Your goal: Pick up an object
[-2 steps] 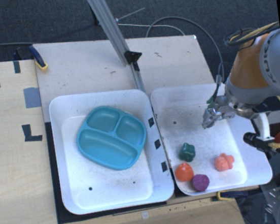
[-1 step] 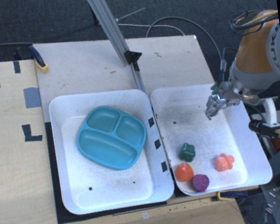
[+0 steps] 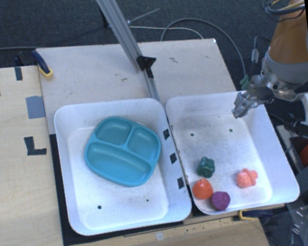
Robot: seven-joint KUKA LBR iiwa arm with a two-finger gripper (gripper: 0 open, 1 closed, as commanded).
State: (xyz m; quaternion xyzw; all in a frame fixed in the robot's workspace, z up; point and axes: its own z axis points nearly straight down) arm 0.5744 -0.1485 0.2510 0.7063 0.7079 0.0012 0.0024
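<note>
Four small objects lie in the right bin [image 3: 209,112], toward its near end: a dark green piece [image 3: 206,167], an orange-red piece [image 3: 202,188], a purple piece [image 3: 220,200] and a salmon-pink piece [image 3: 245,178]. My gripper [image 3: 242,106] hangs over the bin's far right corner, well away from all of them. Nothing shows between its fingers. From this angle the finger spacing is not visible.
The left bin [image 3: 71,158] holds a teal divided plate [image 3: 123,150]. A grey metal bar [image 3: 122,31] slants down from the top to the gap between the bins. Cables lie on the dark floor behind the bench.
</note>
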